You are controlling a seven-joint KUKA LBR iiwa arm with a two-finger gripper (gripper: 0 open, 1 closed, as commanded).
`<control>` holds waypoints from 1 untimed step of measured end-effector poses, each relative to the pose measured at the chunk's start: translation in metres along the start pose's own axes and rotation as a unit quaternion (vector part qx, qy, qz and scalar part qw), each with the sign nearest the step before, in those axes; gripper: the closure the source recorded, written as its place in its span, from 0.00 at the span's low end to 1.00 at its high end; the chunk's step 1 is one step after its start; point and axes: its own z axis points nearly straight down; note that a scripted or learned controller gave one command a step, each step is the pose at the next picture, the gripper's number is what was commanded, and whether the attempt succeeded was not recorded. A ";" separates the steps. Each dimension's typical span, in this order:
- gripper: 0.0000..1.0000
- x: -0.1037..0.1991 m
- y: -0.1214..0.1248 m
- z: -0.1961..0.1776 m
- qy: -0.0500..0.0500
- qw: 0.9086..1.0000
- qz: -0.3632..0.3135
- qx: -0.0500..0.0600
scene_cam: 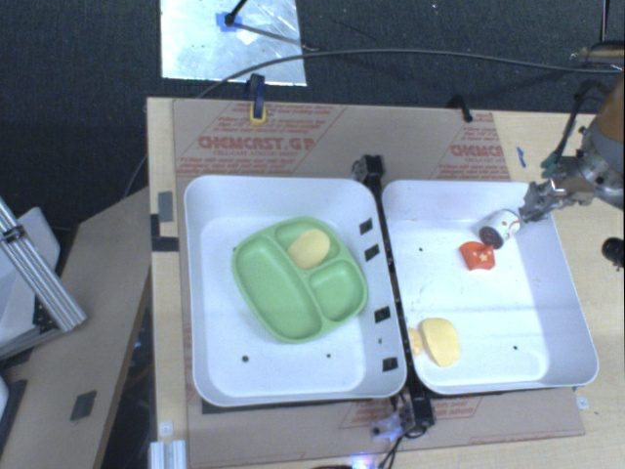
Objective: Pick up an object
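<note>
We see the approach step: the tool (535,206), its opening unreadable, at the right white bin's (562,291) two o'clock, must descend onto the small red plastic object (477,255).

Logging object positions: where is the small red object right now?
The small red object lies in the right bin, upper middle, just below the gripper.

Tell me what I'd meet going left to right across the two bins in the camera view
Green divided plate → yellow piece in its upper compartment → yellow object in the right bin → small red object → gripper at the right bin's far right.
</note>
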 end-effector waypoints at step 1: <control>1.00 0.000 0.001 -0.039 0.000 1.000 0.000 -0.001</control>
